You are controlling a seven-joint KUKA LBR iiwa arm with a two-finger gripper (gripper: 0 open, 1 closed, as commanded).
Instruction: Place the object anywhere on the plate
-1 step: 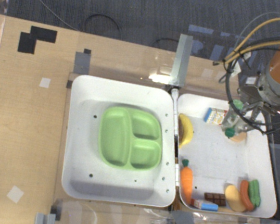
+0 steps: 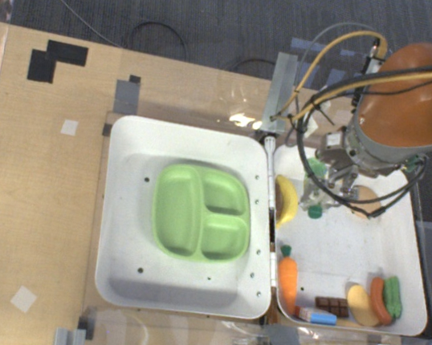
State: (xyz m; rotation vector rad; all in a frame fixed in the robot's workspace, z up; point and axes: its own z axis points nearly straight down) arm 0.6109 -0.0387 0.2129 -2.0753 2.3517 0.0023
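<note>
White bins [image 2: 114, 273] on pale wood bench [image 2: 24, 202]

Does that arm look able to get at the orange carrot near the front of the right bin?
Probably yes. The orange carrot lies uncovered by the right white bin's left wall, nothing on top. The gripper hovers farther back above the same bin, near the yellow banana.

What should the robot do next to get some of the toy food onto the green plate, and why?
Probably lower the gripper a little onto the banana. The gripper hangs over the upper left of the right bin, close beside the banana, with nothing seen between its fingers. The green plate waits in the left bin, so something must be picked up first.
</note>
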